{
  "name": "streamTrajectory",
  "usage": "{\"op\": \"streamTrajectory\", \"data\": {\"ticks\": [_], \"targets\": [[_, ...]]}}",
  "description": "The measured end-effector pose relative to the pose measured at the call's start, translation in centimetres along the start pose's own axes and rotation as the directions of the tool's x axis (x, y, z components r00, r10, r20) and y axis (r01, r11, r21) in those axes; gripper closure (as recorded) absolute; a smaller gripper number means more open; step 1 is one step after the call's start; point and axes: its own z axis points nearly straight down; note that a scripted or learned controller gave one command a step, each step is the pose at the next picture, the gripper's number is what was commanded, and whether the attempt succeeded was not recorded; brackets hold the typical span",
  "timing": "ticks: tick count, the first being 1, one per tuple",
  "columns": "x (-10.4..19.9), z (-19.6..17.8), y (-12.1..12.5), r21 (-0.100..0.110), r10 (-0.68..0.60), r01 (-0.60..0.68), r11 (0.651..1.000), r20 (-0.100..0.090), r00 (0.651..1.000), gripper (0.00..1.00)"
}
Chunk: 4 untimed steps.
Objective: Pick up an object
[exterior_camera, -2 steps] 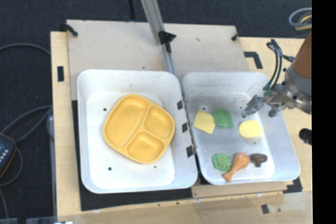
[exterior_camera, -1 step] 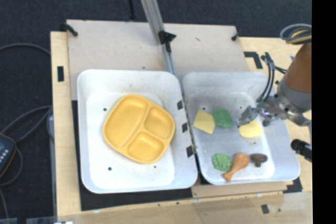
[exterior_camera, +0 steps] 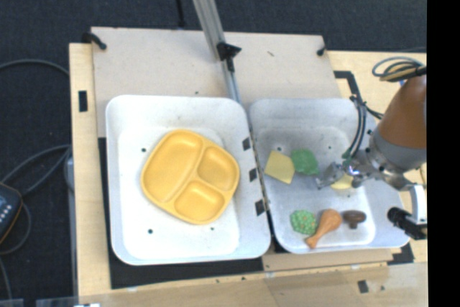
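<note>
My gripper [exterior_camera: 336, 180] is low over the right bin [exterior_camera: 316, 115], near its right side, at the end of the grey arm with the orange band [exterior_camera: 406, 115]. A small pale yellow piece [exterior_camera: 344, 185] lies right at the gripper's tip, partly hidden by it. To the left of the gripper lie a yellow wedge [exterior_camera: 279, 167] and a green lump [exterior_camera: 305, 161]. In front of it lie a green leafy piece [exterior_camera: 302, 221], an orange drumstick [exterior_camera: 323, 226] and a small brown piece [exterior_camera: 353, 217].
The left bin [exterior_camera: 129, 241] holds a yellow divided plate [exterior_camera: 190, 175]. A slanted metal rail [exterior_camera: 205, 0] runs from the top down to the gap between the bins. Black cables lie on the dark floor at the left.
</note>
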Motion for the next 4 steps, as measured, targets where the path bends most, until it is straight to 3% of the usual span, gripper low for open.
{"op": "streamTrajectory", "data": {"ticks": [1, 2, 3, 4], "targets": [[-0.1, -1.4, 0.2, -0.008, 0.005, -0.005, 1.000, 0.000, 1.000, 1.00], [0.4, -7.5, 0.9, -0.013, -0.004, 0.004, 1.000, 0.003, 1.000, 1.00], [0.2, -10.4, 1.1, -0.010, -0.004, 0.004, 1.000, 0.002, 1.000, 1.00], [4.5, -10.5, 1.8, -0.006, -0.007, 0.007, 1.000, -0.001, 1.000, 1.00]]}}
